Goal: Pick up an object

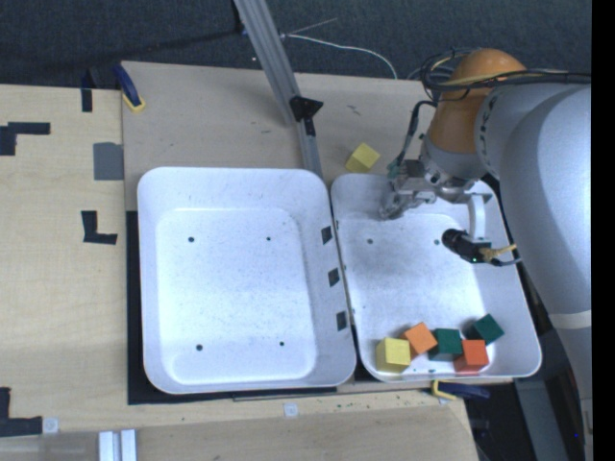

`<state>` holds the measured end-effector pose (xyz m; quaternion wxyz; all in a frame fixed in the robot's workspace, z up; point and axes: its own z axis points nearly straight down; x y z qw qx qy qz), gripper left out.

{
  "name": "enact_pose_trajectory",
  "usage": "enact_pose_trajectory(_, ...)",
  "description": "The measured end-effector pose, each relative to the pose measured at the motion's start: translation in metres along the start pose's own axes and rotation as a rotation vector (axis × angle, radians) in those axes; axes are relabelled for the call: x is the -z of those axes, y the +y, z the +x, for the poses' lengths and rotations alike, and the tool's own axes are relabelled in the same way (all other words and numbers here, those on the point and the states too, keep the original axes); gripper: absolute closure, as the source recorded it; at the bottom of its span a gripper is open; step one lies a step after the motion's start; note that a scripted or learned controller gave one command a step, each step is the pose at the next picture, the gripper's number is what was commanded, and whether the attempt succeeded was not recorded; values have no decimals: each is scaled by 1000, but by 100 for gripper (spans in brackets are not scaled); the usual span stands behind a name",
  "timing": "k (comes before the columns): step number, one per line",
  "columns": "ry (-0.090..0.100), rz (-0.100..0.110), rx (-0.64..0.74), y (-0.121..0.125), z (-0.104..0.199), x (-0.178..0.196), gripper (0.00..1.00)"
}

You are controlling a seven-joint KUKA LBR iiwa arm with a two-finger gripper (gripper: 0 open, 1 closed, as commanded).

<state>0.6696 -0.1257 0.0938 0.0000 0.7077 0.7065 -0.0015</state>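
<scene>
The gripper (394,206) sits low over the far rim of the right bin (404,257), near that bin's far-left corner. Whether its fingers stand wide or narrow cannot be told from this slant, and nothing shows between them.

The things worth picking lie well apart from it, all clustered against the right bin's near wall: a yellow block (393,352), an orange block (420,337), a green block (448,341), a red-orange block (474,353) and a dark green block (488,328). One more yellow cube (363,157) rests on the bench just beyond the right bin's far rim, outside it.

The plain risk is a grasp on bare floor: where the gripper hangs, the right bin holds no block. A descent here could also catch the rim. If the arm travels to the near wall, the blocks touch or nearly touch, so fingers may land on two at once, push the cluster against the wall, or pinch a tilted corner that slips free.
</scene>
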Motion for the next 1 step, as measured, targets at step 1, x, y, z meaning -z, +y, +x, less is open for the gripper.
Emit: enact_pose_trajectory(1, 1, -1, 3, 1, 3, 0, 0)
